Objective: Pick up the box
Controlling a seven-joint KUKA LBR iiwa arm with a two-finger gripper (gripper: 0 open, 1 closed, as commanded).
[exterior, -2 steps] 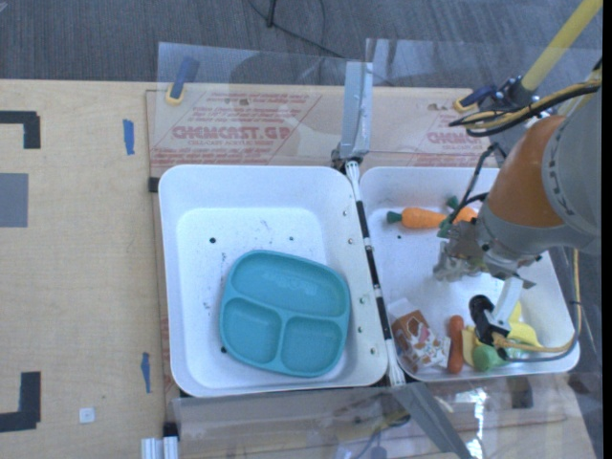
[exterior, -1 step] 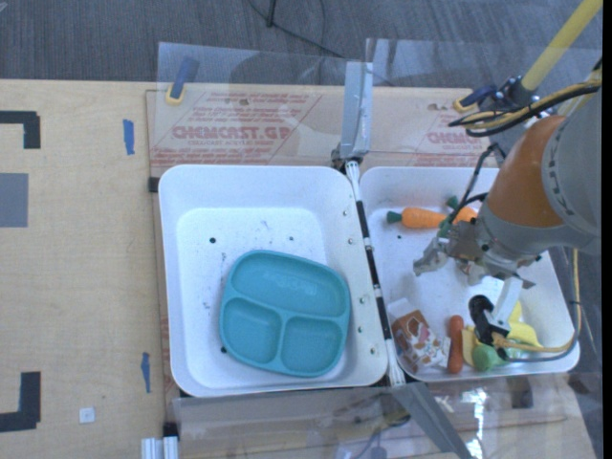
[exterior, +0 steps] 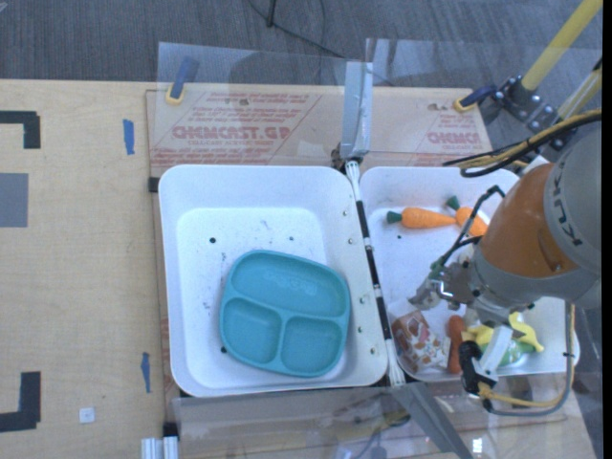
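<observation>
The grey arm with its orange band (exterior: 521, 232) sits nearest the camera, reaching in from the right over the right bin (exterior: 421, 191). The gripper (exterior: 449, 290) hangs low over that bin's front half; whether it is apart or together cannot be told from this angle.

The box (exterior: 413, 340) — a small printed carton with a food picture — lies flat near the front left corner of the right bin, just beside and below the gripper, with nothing clamped on it.

Handling judgement:
- Light, thin card — likely to dent under hard squeeze.
- Glossy faces may slip.
- Take hold across the two long edges, near the middle.

Carrots (exterior: 427, 219) lie further back. The left bin (exterior: 182, 199) holds a teal tray (exterior: 285, 311).
</observation>
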